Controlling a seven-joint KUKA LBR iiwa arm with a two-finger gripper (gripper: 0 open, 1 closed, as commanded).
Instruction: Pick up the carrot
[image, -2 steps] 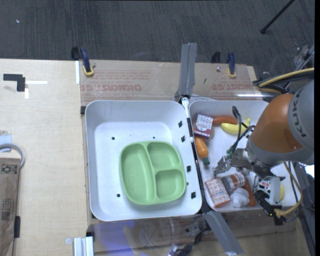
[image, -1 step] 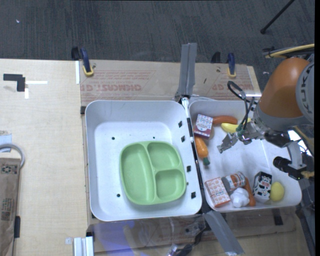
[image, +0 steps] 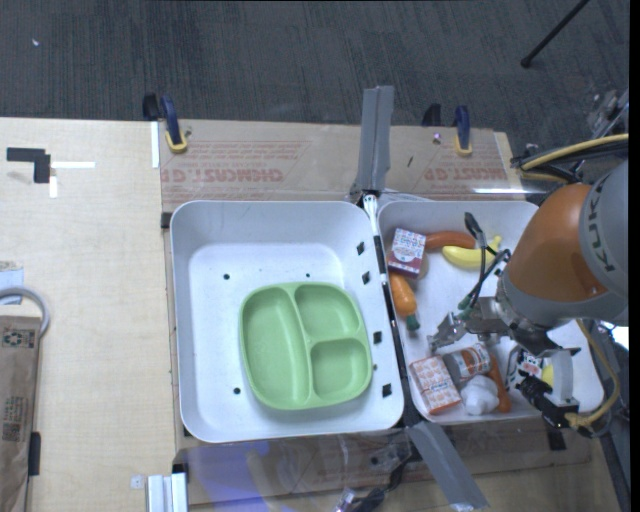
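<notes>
Carrot lying in right bin, hard against its left wall, long axis running top to bottom, dark tip toward the near end. Prob. a toy: light, stiff, smooth, apt to slip. Best pinched across the thick orange mid-body, not the taper. Red-white box just above; banana further right. Gripper near, to lower right, apart from carrot; open/closed: can't tell.

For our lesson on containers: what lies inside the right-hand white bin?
Right bin: carrot, banana, two small red-and-white cartons, a can, gripper. The arm covers its right part.
</notes>
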